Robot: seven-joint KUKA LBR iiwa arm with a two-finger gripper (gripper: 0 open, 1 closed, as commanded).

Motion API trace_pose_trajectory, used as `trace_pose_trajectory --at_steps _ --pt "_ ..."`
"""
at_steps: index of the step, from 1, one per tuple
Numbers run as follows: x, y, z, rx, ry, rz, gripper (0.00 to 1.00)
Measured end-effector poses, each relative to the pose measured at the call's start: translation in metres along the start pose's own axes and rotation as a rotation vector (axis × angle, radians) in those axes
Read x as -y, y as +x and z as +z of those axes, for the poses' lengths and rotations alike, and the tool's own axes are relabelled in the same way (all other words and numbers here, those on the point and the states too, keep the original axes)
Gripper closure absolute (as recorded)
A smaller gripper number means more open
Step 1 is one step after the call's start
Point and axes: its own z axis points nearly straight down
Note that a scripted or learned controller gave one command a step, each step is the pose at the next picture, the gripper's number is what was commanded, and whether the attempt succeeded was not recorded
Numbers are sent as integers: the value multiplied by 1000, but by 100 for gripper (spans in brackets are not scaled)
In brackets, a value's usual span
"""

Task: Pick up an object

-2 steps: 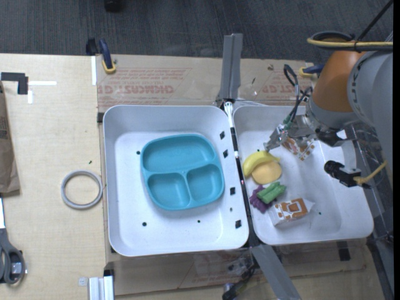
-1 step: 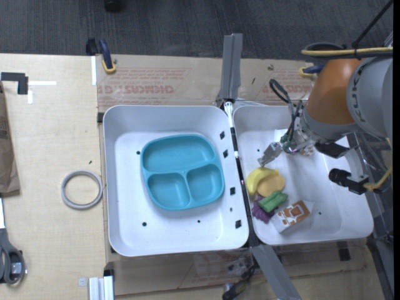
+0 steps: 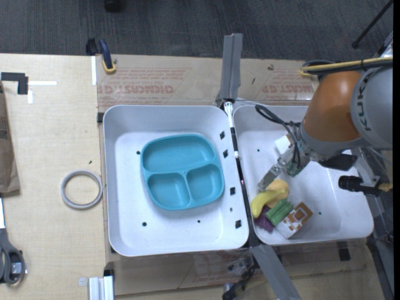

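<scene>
My gripper (image 3: 273, 177) hangs low in the right bin (image 3: 325, 230), just above a yellow banana (image 3: 267, 197). Its metal fingertips almost touch the banana's upper end, and nothing shows between them. Next to the banana lie a purple item (image 3: 264, 221), a green block (image 3: 280, 210) and a small brown-and-white carton (image 3: 295, 220), all bunched near the bin's front left. The grey arm with its orange band (image 3: 334, 108) covers the bin's back right.
The left bin (image 3: 119, 186) holds a light-blue divided tray (image 3: 182, 171). A roll of tape (image 3: 82, 188) lies on the bench to the left, with scissors (image 3: 10, 261) at the front left corner. A grey post (image 3: 232, 64) stands between the bins at the back.
</scene>
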Motion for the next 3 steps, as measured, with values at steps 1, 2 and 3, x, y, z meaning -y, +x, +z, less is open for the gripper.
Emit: trace_pose_trajectory --at_steps 1,2,3 --pt "35 28 1 -1 1 -1 0" --pt "35 27 -7 -1 0 5 100" --pt "35 27 -7 -1 0 4 0"
